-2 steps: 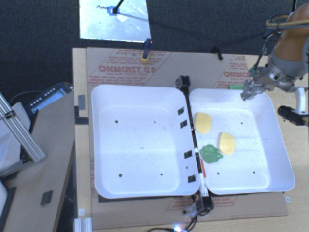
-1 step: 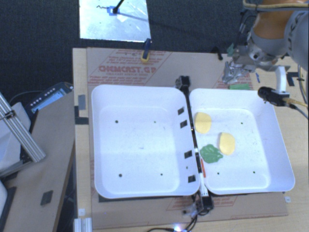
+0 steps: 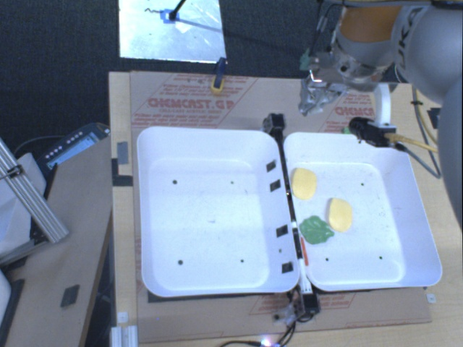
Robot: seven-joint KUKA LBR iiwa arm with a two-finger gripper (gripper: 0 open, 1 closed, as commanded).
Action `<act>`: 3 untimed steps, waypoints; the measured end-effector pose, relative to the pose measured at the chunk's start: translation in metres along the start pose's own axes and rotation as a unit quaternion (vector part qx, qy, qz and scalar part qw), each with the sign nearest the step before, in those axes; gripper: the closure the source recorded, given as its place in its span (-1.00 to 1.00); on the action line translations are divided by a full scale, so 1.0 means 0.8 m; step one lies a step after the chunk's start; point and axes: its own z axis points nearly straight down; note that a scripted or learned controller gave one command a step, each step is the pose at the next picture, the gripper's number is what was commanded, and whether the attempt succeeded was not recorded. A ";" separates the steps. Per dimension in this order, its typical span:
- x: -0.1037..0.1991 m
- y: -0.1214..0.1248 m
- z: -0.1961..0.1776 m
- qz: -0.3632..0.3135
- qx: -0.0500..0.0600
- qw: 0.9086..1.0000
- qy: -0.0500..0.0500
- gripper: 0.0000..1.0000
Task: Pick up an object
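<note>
Three small things lie in the right bin point(image 3: 391, 270). A pale yellow oval piece point(image 3: 304, 183) rests near the bin's left wall. A second yellow piece point(image 3: 340, 215) sits a little lower and to the right. A green leafy piece point(image 3: 316, 230) lies beside it at the lower left, touching or nearly touching it. My gripper point(image 3: 315, 104) hangs high above the bench, beyond the far edge of the right bin, well away from all three things. Nothing shows between its fingers.
The left bin point(image 3: 155, 266) stands beside the right one, joined by a black hinged divider point(image 3: 283, 201). A shiny metal plate point(image 3: 171, 19) lies at the back. A yellow and blue clip point(image 3: 218, 78) sits on the cardboard behind the left bin.
</note>
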 end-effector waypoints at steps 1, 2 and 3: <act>0.098 -0.004 -0.053 0.000 0.000 1.000 0.000 1.00; 0.178 0.002 -0.098 0.001 0.000 1.000 0.000 1.00; 0.257 0.003 -0.156 0.001 0.000 1.000 0.000 1.00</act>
